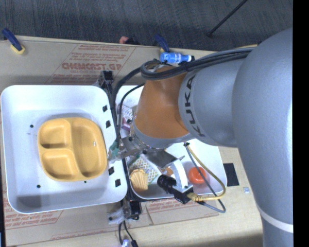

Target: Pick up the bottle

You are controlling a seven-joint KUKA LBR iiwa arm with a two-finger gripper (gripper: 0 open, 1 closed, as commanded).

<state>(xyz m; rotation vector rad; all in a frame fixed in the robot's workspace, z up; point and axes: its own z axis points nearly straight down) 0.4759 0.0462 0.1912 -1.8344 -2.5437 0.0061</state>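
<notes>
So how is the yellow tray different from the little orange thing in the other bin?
The yellow tray is much bigger than the orange thing. The tray is pale yellow with three compartments; the orange thing is bright orange, small and roundish. The tray lies in the open in the left bin; the orange thing sits in the right bin, right by the arm and some cables. Both rest on a white bin floor.

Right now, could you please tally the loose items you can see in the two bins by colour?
Yellow: 1, divided tray in the left bin.
Tan: 1, ridged item in the right bin.
Orange-red: 1, small item there too.
Total: 3; the arm hides others.
</notes>
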